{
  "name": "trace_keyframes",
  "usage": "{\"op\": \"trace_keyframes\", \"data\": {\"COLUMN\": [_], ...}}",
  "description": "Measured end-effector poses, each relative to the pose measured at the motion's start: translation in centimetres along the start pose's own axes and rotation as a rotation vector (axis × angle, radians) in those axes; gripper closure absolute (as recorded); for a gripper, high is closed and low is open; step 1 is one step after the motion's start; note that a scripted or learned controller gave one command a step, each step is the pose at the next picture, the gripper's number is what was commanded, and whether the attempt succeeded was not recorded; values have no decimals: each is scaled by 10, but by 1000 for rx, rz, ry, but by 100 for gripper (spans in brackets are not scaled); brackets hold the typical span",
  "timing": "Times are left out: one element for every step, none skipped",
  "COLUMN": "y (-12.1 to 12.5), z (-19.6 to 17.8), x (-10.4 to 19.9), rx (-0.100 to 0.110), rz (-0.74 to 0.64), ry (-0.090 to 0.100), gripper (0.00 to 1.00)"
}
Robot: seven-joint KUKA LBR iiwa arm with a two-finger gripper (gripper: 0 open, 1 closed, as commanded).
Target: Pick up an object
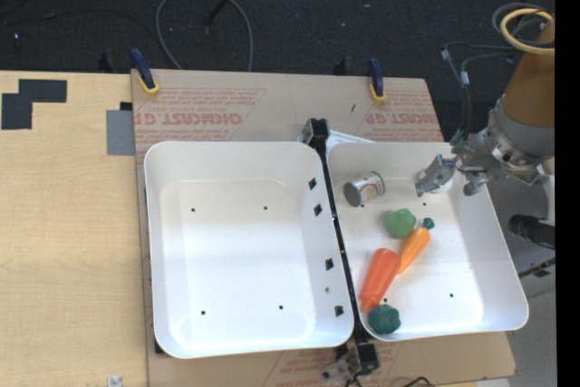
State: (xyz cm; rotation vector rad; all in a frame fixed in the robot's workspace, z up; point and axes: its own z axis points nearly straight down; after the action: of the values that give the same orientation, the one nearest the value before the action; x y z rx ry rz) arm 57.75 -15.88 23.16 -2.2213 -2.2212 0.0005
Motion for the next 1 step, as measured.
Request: {"op": "trace_keyframes", "data": {"y": [48], "z": [126], "x": [-43], "rx": [11], "rz": [1], "ry": [2], "gripper": [0]}}
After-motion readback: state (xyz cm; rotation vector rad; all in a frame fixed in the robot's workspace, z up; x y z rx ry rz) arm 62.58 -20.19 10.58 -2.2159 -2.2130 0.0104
